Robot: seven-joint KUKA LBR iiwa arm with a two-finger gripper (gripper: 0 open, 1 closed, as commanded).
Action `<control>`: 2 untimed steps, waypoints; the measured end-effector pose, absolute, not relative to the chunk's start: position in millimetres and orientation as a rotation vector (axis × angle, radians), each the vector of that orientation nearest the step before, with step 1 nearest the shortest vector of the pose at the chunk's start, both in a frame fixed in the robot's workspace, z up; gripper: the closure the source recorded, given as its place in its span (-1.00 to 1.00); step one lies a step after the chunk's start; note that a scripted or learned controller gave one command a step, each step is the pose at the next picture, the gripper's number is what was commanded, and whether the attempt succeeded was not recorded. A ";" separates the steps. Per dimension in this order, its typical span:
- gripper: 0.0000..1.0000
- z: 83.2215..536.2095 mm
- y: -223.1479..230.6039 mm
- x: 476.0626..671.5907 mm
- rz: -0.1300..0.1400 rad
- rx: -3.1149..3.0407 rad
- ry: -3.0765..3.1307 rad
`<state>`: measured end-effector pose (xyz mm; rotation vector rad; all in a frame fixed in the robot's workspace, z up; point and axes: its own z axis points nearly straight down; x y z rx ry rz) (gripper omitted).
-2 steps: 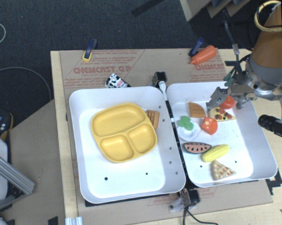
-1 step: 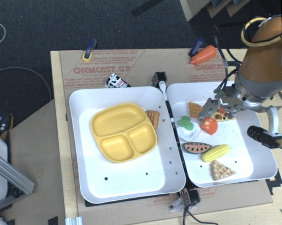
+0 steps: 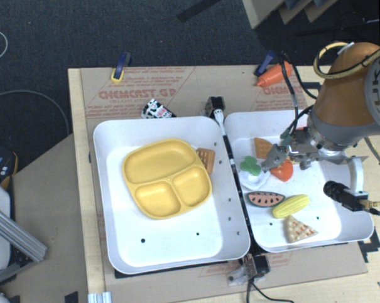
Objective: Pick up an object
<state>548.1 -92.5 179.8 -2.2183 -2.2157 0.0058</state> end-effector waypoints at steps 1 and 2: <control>-1.00 120.4 -92.2 555.4 0.007 -2.217 -2.216; -1.00 83.7 -92.4 555.7 0.001 -2.224 -2.220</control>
